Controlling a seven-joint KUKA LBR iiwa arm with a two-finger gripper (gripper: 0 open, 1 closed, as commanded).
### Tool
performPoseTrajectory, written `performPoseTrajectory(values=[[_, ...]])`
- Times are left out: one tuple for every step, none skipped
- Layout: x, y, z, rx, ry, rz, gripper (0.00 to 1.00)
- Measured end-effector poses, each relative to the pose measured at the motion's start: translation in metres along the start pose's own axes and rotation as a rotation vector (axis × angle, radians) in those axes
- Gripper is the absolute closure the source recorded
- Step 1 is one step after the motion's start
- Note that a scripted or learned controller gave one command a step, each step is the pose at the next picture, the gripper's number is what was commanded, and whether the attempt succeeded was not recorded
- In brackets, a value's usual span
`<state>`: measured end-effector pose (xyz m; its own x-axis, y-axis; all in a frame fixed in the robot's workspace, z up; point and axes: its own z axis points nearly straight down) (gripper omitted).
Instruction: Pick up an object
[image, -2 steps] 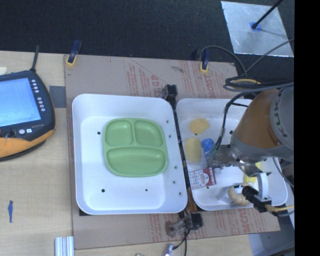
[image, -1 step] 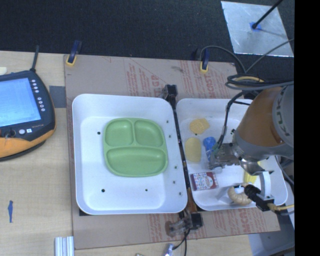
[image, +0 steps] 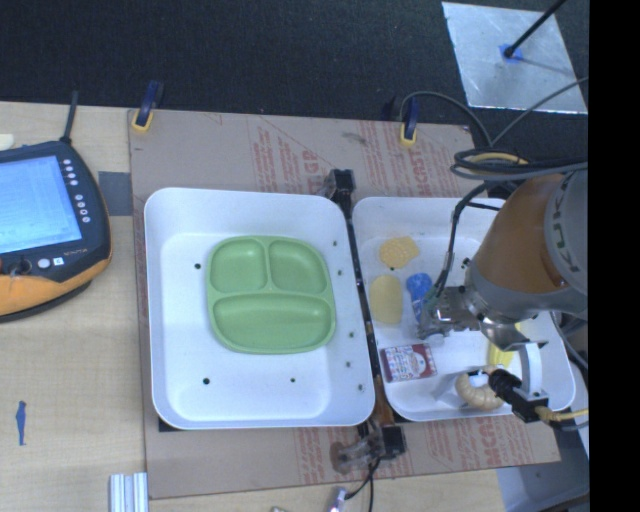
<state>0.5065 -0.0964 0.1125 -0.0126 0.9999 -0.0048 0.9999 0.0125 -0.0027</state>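
While the jaws' state cannot be told, the red packet's (image: 408, 361) label is illegible.

from my seat the arm (image: 530, 250) covers much of the right bin (image: 400, 400). i can't make out the hand's (image: 440, 322) fingers. the blue item (image: 418, 290) is partly hidden beneath it, and the yellow piece (image: 498, 357) mostly.
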Motion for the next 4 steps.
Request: performPoseTrajectory(values=[[-0.033,0.037,-0.110,-0.001,0.005,0.008,0.00],[-0.111,0.061,-0.076,0.000,0.005,0.011,0.00],[-0.116,0.039,-0.098,0.001,0.007,0.010,0.00],[-0.098,0.028,-0.013,0.003,0.006,0.007,0.00]])
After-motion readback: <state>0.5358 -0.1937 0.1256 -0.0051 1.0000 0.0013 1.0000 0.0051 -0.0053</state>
